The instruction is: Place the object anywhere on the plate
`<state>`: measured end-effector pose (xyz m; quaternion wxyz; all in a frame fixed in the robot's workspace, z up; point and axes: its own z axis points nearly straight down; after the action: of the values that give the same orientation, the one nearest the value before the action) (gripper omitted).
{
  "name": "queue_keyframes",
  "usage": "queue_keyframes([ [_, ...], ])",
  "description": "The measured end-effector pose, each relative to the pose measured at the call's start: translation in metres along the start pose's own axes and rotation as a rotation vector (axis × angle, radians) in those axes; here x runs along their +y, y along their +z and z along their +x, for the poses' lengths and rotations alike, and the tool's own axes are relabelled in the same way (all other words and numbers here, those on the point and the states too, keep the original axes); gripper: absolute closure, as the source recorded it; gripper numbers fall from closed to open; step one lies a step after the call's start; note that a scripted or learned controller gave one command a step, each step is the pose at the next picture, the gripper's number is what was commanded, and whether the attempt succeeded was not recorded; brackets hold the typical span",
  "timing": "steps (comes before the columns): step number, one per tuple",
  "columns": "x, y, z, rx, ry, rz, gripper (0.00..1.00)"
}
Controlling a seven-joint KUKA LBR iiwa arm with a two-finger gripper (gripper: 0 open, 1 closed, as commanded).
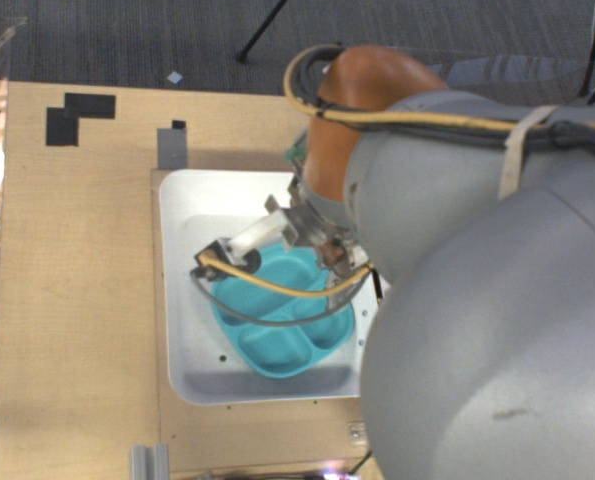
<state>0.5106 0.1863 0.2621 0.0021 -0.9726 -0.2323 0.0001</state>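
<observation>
A turquoise plate [277, 343] with several compartments lies in the white bin [189, 298], towards its near right. My gripper [329, 258] hangs over the plate's far right part, largely covered by the wrist and the orange band above it. A small brownish patch shows at the gripper's tip, and I cannot tell whether it is an object or part of the hand. A yellow cable loops across the plate's far half.
The grey arm covers the right side of the view, including the other bin. A small green thing [297, 153] peeks out by the bin's far rim behind the arm. A grey block [173, 148] and black marks [77, 116] sit on the wooden bench.
</observation>
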Motion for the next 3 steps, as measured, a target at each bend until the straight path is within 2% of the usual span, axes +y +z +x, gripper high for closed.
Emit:
queue_keyframes([
  [1,0.000,-0.010,0.001,0.001,-0.002,0.001,1.00],
  [2,0.000,-0.021,0.003,0.002,-0.003,0.002,1.00],
  [3,-0.047,0.014,0.016,-0.006,-0.276,-0.001,1.00],
])
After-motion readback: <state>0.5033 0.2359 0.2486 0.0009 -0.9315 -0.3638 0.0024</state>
